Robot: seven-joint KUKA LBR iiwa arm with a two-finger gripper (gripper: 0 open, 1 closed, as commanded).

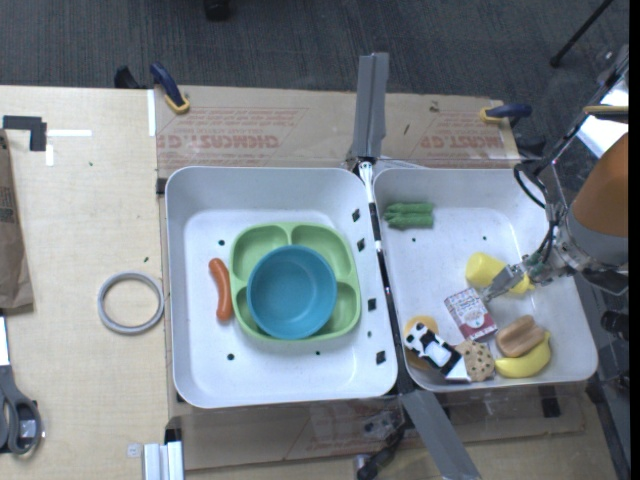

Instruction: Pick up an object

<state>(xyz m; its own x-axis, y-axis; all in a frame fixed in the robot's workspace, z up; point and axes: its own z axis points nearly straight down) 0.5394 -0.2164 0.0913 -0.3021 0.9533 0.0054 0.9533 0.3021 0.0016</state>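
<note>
Looking down on the bench at a slant, a grey tape ring [131, 302] is seen at the far left on the wooden surface, well apart from the bins. Next comes the left bin [190, 268], in which a small orange sausage-shaped toy [221, 289] lies just beside a green divided plate [345, 258]; a blue bowl [292, 290] is set on that plate. In the right bin [450, 243], a green leafy toy [409, 215] is placed near the far wall, apart from the rest. Toward the near wall a cluster is found: a black-and-white cow figure [436, 349], a speckled cookie [479, 361], a small red-and-white packet [468, 313], a brown bun-like piece [518, 335] and a yellow banana [524, 363]. A yellow block [484, 268] sits in the middle of this bin, and the gripper [512, 280] is lowered to its right edge, with the arm entering from the right. Whether the fingers are parted or closed cannot be told, so no hold is claimed. The yellow block is judged the likeliest target. It is probably light, hollow plastic, stiff and somewhat slick, so it may slide or tip if pinched off-centre. A hold across its opposite flat sides, near the middle, is judged safest, with the packet just beside it avoided.
</note>
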